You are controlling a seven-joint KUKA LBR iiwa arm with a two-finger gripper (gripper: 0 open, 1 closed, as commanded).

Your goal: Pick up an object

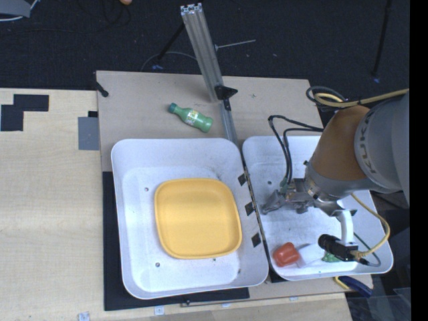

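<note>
You will find the arm [361, 156] reaching in from the right over the right bin [267, 154]. Its gripper [275, 202] sits low at that bin's left side, close to the divide between bins; whether it is open or closed cannot be told. A red object [286, 253] lies at the bin's near edge, apart from the gripper, with a green item [332, 257] to its right. The left bin [130, 179] holds a yellow plate [197, 217]. A green bottle [190, 116] lies on the bench beyond the bins.
</note>
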